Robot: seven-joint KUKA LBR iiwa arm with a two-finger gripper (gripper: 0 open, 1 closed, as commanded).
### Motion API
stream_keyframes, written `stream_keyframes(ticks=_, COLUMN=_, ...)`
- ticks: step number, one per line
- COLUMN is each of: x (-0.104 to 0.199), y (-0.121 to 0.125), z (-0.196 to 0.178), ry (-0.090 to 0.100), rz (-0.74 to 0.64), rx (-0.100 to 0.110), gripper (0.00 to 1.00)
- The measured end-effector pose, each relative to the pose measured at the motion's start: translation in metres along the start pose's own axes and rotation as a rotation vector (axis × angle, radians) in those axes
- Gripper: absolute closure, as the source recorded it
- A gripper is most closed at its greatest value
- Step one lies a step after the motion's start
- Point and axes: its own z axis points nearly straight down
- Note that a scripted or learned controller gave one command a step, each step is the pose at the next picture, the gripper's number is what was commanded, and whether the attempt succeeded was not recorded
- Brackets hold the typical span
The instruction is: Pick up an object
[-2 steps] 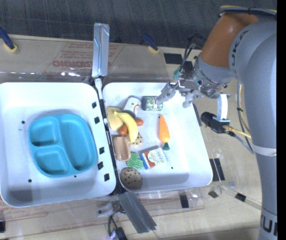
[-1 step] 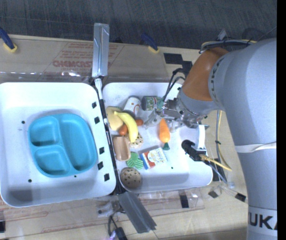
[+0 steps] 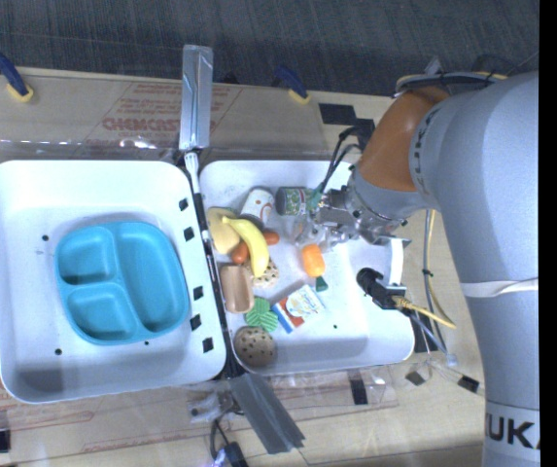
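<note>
My gripper [image 3: 319, 222] reaches in from the right over the middle of the right bin [image 3: 380, 343]. It hangs just above a small orange carrot-like piece [image 3: 312, 259] and right of a small green-labelled can [image 3: 292, 200]. A yellow banana [image 3: 236, 232] lies at the bin's left side, with a white cup [image 3: 257, 202] beside it. Below the banana are a brown block [image 3: 236, 286], a green leafy piece [image 3: 261, 314], a white and red packet [image 3: 302, 305] and a round brown cookie [image 3: 254, 346]. I see nothing held in the gripper.
The left bin [image 3: 16, 202] holds a blue divided plate [image 3: 121, 281]. A metal divider [image 3: 195, 95] stands between the bins at the back. The arm's grey body [image 3: 482, 193] covers the right bin's right rim.
</note>
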Motion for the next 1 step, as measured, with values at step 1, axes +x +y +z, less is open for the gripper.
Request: stream_keyframes(ticks=1, x=0.0638, y=0.0399, z=-0.1053, ry=0.002, rz=0.074, rx=-0.017, gripper=1.00)
